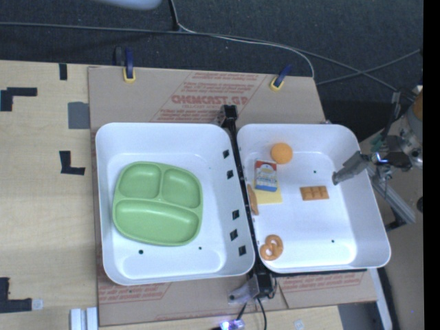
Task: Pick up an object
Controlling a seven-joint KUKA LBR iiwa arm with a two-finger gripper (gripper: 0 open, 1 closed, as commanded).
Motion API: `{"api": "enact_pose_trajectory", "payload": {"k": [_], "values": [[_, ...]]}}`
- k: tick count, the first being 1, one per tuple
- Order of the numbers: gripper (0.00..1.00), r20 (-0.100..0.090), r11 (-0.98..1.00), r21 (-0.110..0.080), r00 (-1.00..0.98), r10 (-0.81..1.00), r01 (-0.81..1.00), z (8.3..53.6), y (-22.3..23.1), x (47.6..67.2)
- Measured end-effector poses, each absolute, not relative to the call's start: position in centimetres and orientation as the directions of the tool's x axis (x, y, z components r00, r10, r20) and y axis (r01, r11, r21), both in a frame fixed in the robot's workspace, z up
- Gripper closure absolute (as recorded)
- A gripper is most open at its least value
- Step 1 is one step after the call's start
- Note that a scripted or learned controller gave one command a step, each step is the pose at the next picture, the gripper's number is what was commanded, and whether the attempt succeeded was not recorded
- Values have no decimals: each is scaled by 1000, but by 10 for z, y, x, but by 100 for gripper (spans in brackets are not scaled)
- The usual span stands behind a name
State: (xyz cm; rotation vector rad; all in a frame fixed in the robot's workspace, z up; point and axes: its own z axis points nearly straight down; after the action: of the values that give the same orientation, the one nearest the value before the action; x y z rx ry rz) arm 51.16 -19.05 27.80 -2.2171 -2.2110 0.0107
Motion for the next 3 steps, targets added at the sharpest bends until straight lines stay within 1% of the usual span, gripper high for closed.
{"api": "enact_pose_trajectory", "payload": {"k": [1, 2, 3], "values": [[0, 0, 1, -1, -1, 1000, 1000, 284, -190, 514], [0, 1, 1, -5, -1, 1000, 1000, 228, -183, 520], [0, 1, 0, -7, 0, 1000, 1000, 163, -182, 519]]}}
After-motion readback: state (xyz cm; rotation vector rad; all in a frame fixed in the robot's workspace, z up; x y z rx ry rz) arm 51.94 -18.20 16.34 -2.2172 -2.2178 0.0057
